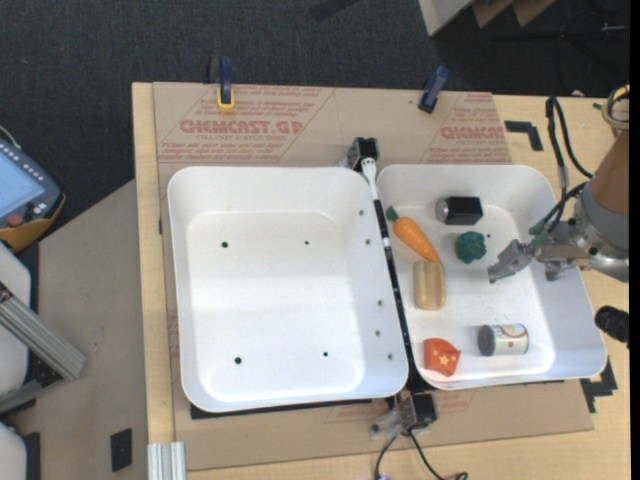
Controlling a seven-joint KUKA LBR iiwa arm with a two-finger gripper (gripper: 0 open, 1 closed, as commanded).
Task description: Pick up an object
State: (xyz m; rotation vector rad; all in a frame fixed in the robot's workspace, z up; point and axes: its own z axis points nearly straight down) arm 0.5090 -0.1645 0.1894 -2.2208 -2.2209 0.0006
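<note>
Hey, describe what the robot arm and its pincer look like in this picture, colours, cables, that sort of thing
The arm enters from the right as a rounded grey body under a tan-orange section. Black cables loop along beside it. Its wrist narrows into grey metal hardware with a small teal-green spot, ending in the pincer, a dull grey, angular metal piece.

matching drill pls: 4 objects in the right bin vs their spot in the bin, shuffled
Things:
1. carrot
2. black block
3. red object
4. small can

Places in the right bin:
A. near edge, beside the divider
B. far side, centre
C. near side, to the right of the red object
D. along the divider, far half

Pairs: 1-D, 2-B, 3-A, 4-C
</note>
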